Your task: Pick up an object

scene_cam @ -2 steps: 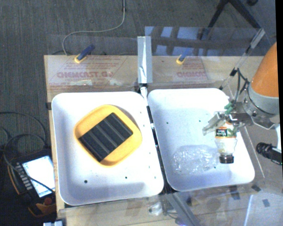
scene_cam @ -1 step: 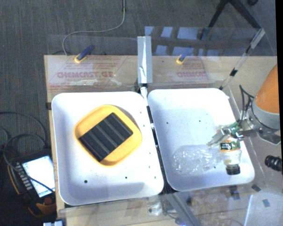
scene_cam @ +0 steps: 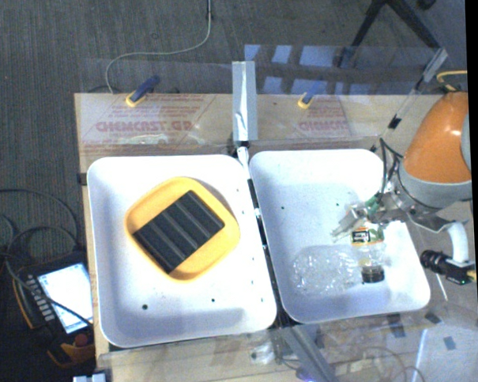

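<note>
In the right bin [scene_cam: 302, 175], a small clear bottle [scene_cam: 368, 254] with a yellow-and-black label and a dark cap lies near the right wall. A crumpled clear plastic piece [scene_cam: 325, 271] rests just left of it. My gripper [scene_cam: 354, 218] hangs low over the right bin, directly above the bottle's labelled end. I cannot make out whether it touches the bottle. The grey arm with its orange band [scene_cam: 438, 144] reaches in from the right. In the left bin [scene_cam: 118, 310] lies a yellow rounded object with a black ribbed top [scene_cam: 182, 228].
A metal divider post [scene_cam: 242, 107] stands at the back between the two bins. Cables and a tablet-like device [scene_cam: 58, 293] lie on the floor to the left. A dark connector [scene_cam: 444, 266] sticks out just past the right bin's edge.
</note>
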Available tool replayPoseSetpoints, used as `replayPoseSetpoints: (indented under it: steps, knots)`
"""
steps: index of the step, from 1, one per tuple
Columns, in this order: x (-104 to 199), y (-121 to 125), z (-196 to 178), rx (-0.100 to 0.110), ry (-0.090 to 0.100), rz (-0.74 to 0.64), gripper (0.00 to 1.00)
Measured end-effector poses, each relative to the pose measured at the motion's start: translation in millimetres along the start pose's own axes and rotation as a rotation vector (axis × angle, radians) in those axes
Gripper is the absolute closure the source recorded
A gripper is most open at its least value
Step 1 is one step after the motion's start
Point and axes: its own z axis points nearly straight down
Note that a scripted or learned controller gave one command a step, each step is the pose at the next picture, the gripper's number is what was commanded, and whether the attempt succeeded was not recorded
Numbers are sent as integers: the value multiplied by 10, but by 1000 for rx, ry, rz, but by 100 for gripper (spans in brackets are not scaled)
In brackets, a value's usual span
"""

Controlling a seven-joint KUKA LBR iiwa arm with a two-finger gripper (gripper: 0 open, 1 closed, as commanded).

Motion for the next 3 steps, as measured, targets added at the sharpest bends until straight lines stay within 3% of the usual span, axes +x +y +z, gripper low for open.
replayPoseSetpoints:
  steps: [1, 2, 3]
  knots:
    - [-248, 317, 714, -13, -2, 165, 0]
    - [-233, 320, 632, -13, 0, 164, 100]
    - [560, 821, -286, -1, -1, 54, 100]
